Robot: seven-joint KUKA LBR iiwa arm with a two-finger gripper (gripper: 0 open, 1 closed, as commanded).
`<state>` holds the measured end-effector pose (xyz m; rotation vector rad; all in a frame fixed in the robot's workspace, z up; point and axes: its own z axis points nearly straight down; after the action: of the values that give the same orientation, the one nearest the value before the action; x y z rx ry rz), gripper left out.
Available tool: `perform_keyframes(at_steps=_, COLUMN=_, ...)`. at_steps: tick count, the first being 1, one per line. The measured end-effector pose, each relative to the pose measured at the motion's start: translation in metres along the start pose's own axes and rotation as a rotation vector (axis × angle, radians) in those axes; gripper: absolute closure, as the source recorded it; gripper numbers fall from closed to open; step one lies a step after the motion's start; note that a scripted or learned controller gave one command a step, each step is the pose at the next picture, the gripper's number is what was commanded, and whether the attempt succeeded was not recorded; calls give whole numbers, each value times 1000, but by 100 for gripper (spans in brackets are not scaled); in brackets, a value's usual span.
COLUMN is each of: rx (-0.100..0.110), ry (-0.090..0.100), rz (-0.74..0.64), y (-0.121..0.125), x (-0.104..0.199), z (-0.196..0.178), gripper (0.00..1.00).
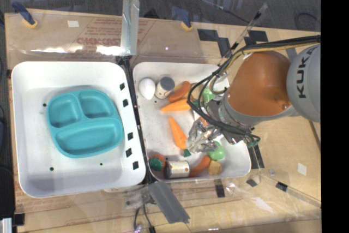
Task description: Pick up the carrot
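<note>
Arm [262, 87]: grey with an orange band, reaching in from the tabletop's right edge over the right bin; black cables looped around the wrist.
Fingers [200, 139]: low inside the right bin, toward its front right corner; metallic and blurred against the clutter, so how far open cannot be told, nor whether anything sits between them.
Carrot [177, 132]: orange, tapered, lying flat on the floor of the right bin near its middle, narrow end toward the far edge, just left of the fingers; whether touching them cannot be told.
Right bin [143, 123]: white, shallow, on the right half of the tabletop.
Orange wedge [176, 107]: lying crosswise just beyond the carrot's tip.
Reddish-orange piece [180, 92]: farther back, beside a small round grey-topped object [164, 85].
White egg [146, 88]: near the bin's far left corner, just left of the grey-topped object.
Green items: one [216, 153] just beside the fingers toward the front, another [207, 96] partly hidden under the cables.
Front edge of right bin: a metal can [177, 169] on its side, a red and green piece [157, 162] to its left, an orange-red piece [200, 165] and a tan chunk [215, 168] to its right.
Left bin [22, 133]: white, holding a teal divided plate [84, 121] with three compartments, well apart from the arm.
Tabletop [283, 172]: tan, with clear plastic sheeting and black tape marks.
</note>
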<state>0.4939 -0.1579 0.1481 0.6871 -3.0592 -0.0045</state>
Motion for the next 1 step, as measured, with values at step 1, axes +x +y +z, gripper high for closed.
perform_keyframes(at_steps=1, rx=11, ry=-10, rz=-220, y=24, x=-38, z=-232, gripper=100)
